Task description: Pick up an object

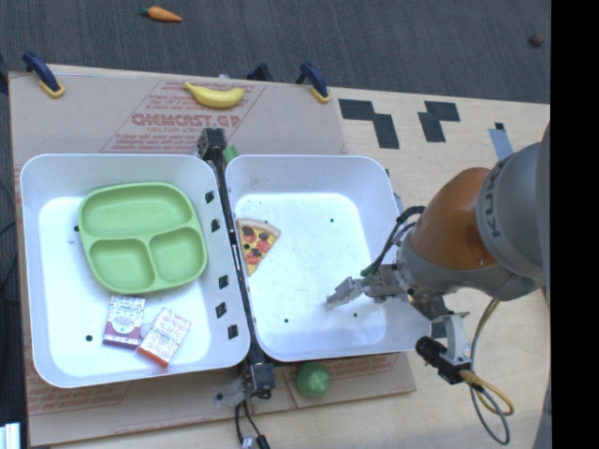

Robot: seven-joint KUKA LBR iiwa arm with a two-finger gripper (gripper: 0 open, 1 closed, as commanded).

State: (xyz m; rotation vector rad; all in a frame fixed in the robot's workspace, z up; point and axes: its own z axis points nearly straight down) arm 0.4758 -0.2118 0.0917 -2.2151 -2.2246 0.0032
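1. Supporting everything is the bench [309, 120], covered by a brown cardboard sheet printed with red lettering and held at its far edge by blue clamps [314, 79].
2. The arm [487, 232] enters from the right side of the camera view; its grey body and orange band sit over the right rim of the right bin.
3. The left bin [37, 251] is a shallow white tray. It contains a green divided plate [140, 237] with three compartments, lying flat in the far half of the bin.
4. The right bin [318, 171] is a matching white tray, set just beside the left bin, with a black divider strip running between the two.
5. The gripper [342, 295] is low inside the right bin, near its front right area, with the fingers pointing toward the left. Whether the jaws are open or closed cannot be determined; nothing is visible between them.
6. The toy pizza slice [255, 242] lies flat at the left wall of the right bin, well apart from the gripper.
7. Two small printed packets [125, 320] [165, 335] lie side by side in the left bin, just in front of the plate.
8. A yellow banana [215, 93] rests on the cardboard behind the bins.
9. A green ball [314, 380] sits on the cardboard in front of the right bin.
10. A small carrot [162, 13] lies on the dark floor beyond the bench.
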